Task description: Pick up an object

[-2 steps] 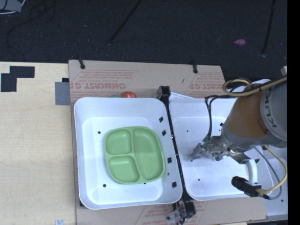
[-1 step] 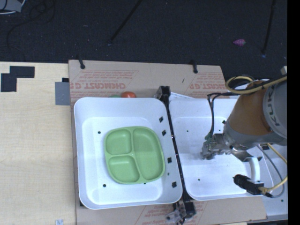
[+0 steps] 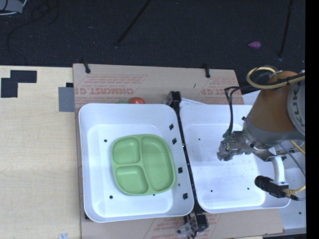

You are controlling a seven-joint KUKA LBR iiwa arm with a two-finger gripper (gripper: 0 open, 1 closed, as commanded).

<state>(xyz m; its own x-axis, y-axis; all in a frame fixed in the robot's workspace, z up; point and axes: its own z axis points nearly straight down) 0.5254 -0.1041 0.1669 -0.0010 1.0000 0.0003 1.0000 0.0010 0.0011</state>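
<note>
Over the right bin (image 3: 234,193) the gripper (image 3: 225,152) hung low; whether it was spread I couldn't tell. Nothing lay beneath; better to swing toward the tray (image 3: 143,164).

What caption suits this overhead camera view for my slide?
Robot arm lowers its gripper into the right bin; a green divided plate lies in the left bin.

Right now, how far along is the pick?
Nothing looks picked yet: the green divided plate lies flat in the left bin. In hand: the gripper is low over the right bin, with nothing visible at its tip. Left: close on an object and lift it. A small red object sits behind the left bin's far rim.
</note>
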